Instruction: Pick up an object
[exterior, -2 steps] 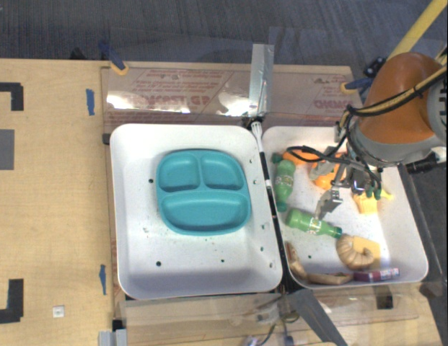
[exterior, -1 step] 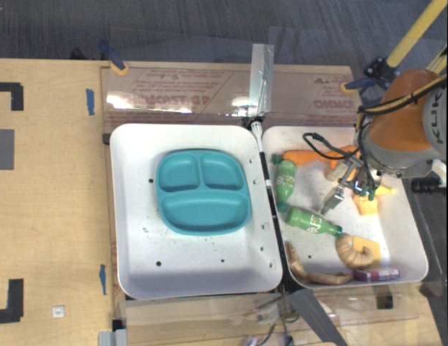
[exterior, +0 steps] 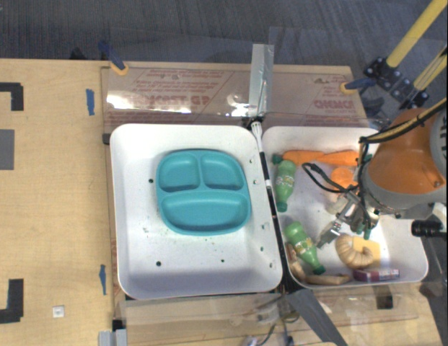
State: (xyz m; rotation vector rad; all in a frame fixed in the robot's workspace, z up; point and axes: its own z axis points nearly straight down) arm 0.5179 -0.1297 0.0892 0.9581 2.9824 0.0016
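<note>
Here the gripper [exterior: 337, 229] hangs low over the right bin [exterior: 411, 265], its tip just left of a tan, ring-shaped pastry toy [exterior: 356, 249] near the bin's front. How its grasping parts stand cannot be told from this slanted view; wires and the wrist crowd the spot. Nothing visibly sits between them, so no object counts as held.

The closest candidate is that pastry toy. It looks light and probably rigid plastic, with a rounded, smooth surface that could slip; a pinch across the ring's wall, or across its outer width, seems the safest hold. Beside it lie two green bottles, one upright-lying along the divider [exterior: 283, 183] and one lower down [exterior: 301, 244], both light, hard and round, likely to roll unless taken across the body. An orange carrot [exterior: 321, 157] rests at the bin's back, tapered and slick. A small purple item [exterior: 375, 273] lies at the front wall, thin and hard to get under.

The left bin [exterior: 137, 265] carries a teal divided plate [exterior: 203, 191], broad and flat, poor for a two-finger pinch.
</note>
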